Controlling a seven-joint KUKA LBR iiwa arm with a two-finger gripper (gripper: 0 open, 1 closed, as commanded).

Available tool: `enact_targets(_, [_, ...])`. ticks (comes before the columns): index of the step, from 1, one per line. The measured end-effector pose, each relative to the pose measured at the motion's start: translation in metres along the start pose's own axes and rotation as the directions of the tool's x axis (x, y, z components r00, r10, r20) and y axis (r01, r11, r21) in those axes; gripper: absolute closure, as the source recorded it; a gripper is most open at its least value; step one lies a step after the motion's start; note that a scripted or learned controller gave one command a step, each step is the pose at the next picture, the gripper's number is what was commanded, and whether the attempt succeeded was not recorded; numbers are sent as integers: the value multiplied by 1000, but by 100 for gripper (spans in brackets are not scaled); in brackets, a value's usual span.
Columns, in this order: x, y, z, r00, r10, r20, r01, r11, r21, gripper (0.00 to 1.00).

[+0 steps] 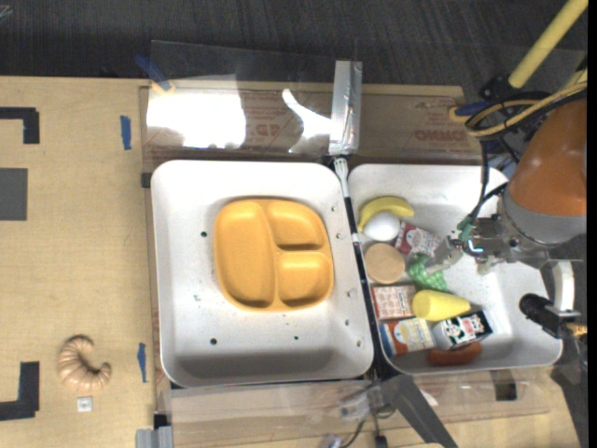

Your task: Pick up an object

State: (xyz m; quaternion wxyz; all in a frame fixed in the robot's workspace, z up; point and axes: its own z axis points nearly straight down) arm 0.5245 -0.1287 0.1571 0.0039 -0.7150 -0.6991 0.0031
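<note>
Camera view: can't tell the fingers' state on the gripper (pixel 478 243). The yellow plastic toy banana (pixel 387 210) looks light, stiff, a bit slick; grab mid-curve.

Print on cardboard (pixel 401 124) and cartons illegible.

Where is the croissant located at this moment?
The croissant lies on the bench at the lower left of the camera view, outside both bins, left of the left bin that holds the yellow tray.
</note>
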Motion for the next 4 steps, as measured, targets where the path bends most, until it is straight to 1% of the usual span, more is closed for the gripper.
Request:
enact_targets(1, [11, 12, 70, 948, 317, -4, -317, 948, -12, 0])
enact_targets(2, [10, 14, 61, 948, 319, -5, -319, 948, -15, 100])
enact_targets(3, [69, 49, -29, 963, 271, -5, -271, 963, -13, 100])
enact_targets(4, [61, 76, -55, 989, 148, 1, -148, 989, -9, 100])
